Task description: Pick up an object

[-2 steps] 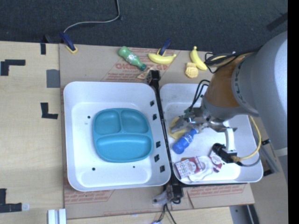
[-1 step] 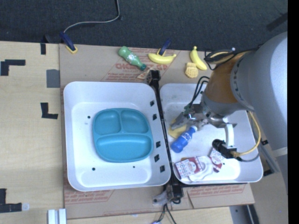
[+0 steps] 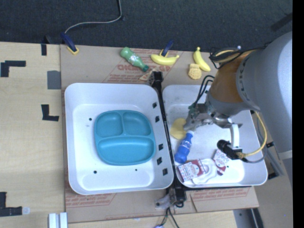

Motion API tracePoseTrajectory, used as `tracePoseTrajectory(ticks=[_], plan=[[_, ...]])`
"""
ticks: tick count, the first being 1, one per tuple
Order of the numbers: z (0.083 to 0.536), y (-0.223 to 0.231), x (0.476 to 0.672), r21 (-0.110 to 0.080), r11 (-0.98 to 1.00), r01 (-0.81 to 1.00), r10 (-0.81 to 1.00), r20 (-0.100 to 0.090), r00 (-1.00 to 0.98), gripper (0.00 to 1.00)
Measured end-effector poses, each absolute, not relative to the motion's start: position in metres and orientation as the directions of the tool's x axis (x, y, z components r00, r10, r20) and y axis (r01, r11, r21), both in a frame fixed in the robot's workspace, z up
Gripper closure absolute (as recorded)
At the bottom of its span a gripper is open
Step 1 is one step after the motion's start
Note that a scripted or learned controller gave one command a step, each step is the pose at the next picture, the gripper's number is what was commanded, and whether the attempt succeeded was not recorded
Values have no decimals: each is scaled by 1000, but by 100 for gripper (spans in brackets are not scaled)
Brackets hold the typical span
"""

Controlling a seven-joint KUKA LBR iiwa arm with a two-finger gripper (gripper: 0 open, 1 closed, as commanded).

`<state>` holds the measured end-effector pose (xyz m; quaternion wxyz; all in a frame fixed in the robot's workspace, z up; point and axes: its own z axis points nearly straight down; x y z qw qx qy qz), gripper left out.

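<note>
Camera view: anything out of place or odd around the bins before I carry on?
Yes. A green bottle, two bananas and a small yellow item lie on the cardboard behind the bins, outside both. In the right bin, a blue bottle lies on its side beside crumpled packets. No spill visible.

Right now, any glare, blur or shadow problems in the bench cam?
Camera view: even, soft light; mild sheen on the blue tray and the right bin floor, nothing washed out. The arm looms large and soft at the right, shading the bin beneath it. Small items like the blue bottle look slightly blurred.
</note>
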<state>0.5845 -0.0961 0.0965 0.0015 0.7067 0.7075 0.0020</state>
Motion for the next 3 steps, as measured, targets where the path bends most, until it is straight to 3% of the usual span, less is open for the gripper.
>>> tracePoseTrajectory(ticks=[1,2,3], plan=[[96,-96,585,5,1,1000,1000,1,-1,0],[185,-54,620,1,1,1000,1000,0,-1,0],[184,-62,569,-1,0,1000,1000,-1,0,0]])
